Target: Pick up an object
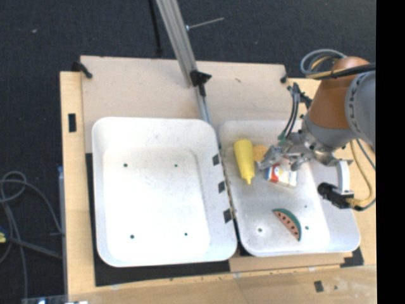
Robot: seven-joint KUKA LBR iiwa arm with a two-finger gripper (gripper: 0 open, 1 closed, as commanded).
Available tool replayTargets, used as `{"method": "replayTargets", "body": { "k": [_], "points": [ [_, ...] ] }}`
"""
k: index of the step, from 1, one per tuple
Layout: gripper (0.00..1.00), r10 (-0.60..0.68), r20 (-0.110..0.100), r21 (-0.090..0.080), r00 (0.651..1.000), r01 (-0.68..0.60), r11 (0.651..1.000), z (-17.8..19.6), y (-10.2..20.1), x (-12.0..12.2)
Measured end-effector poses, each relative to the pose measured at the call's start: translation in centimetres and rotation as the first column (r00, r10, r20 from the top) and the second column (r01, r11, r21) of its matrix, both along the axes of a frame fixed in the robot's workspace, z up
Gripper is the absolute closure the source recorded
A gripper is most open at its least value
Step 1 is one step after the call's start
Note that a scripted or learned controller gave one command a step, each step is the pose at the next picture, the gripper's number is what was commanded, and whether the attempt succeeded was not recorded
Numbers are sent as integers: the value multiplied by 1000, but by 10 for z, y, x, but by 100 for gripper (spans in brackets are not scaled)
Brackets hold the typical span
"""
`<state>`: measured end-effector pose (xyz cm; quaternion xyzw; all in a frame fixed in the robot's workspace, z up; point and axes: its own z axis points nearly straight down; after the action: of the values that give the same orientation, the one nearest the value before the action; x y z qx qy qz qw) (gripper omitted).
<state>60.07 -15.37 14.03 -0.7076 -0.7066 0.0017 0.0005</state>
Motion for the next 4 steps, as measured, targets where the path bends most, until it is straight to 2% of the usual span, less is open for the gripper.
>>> {"method": "replayTargets", "body": {
  "k": [1,2,3,4],
  "points": [
    [100,-5,9,0,1000,5,1000,14,-1,2],
    [100,3,11,-1,1000,-3,1000,79,-1,0],
    [100,4,8,0,1000,-4,1000,102,-2,1],
    [100,8,4,2,1000,-8,1000,95,54,6]
  ]
}}
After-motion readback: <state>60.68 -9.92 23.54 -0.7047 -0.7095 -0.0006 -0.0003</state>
